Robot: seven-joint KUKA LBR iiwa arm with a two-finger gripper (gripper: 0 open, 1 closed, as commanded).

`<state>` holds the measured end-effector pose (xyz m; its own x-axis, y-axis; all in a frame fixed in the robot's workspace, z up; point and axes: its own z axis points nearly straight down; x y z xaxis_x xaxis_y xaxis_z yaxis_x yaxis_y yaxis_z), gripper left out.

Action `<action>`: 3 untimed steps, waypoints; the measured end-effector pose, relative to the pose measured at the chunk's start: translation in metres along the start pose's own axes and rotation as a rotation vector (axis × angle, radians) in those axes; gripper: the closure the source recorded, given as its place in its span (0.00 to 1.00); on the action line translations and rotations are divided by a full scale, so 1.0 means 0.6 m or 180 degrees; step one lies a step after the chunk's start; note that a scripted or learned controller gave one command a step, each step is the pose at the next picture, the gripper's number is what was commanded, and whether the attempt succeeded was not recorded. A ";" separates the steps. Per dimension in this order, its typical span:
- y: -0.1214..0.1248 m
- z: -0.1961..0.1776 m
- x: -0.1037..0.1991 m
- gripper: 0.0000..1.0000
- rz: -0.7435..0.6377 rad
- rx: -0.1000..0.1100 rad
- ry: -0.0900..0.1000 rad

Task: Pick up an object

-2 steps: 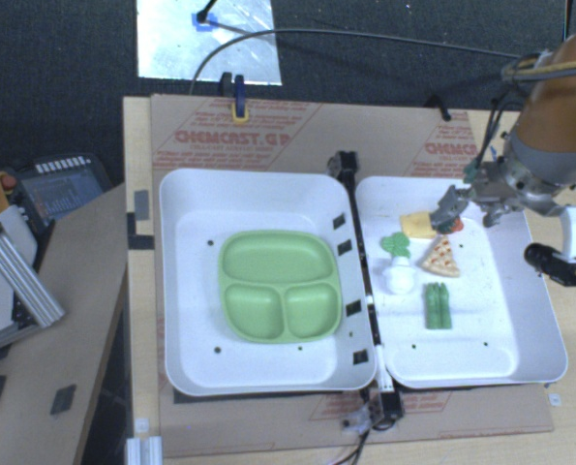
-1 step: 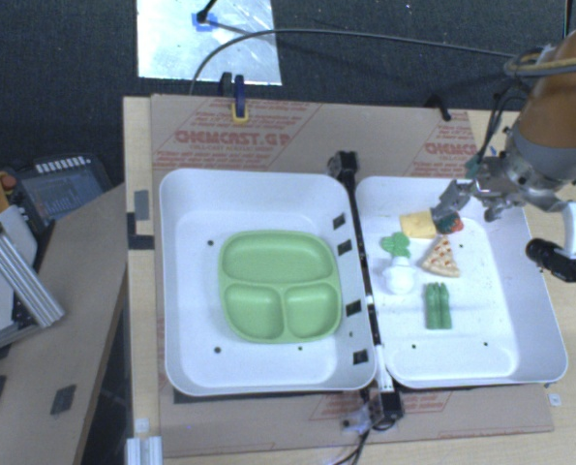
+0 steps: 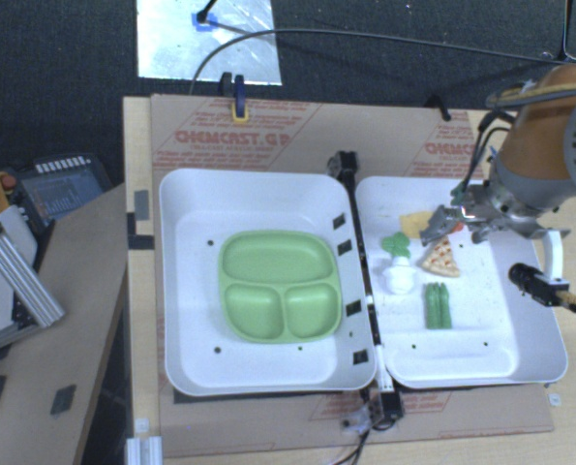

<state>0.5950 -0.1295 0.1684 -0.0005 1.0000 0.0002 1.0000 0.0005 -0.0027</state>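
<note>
White bins, toy food, and nothing picked up yet

Looks to me like the grab hasn't happened: the hand (image 3: 449, 223) sits low over the right bin (image 3: 534, 356), right above the pizza slice (image 3: 440, 259) and next to a yellow piece (image 3: 415, 223), but I can't make out anything pinched in it, and honestly can't tell if it's wide or narrow from this angle. My guess is the pizza slice is the target since it's closest, a small orange-tan wedge with red dots lying flat. Near it in the same bin are a green broccoli bit (image 3: 396, 245), a white blob (image 3: 400, 279) and a green bundle like asparagus (image 3: 437, 305). The left bin (image 3: 186, 356) just has a green divided plate (image 3: 279, 285). So closing and lifting are both left.
</note>
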 end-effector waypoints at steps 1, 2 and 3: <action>0.011 0.100 0.000 0.00 -0.0002 -0.0003 0.0000; 0.014 0.138 0.000 0.00 0.0001 -0.0019 -0.0004; 0.017 0.116 0.001 1.00 -0.0001 -0.0036 0.0000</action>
<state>0.6051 -0.1292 0.0987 -0.0008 1.0000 0.0002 1.0000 0.0008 0.0086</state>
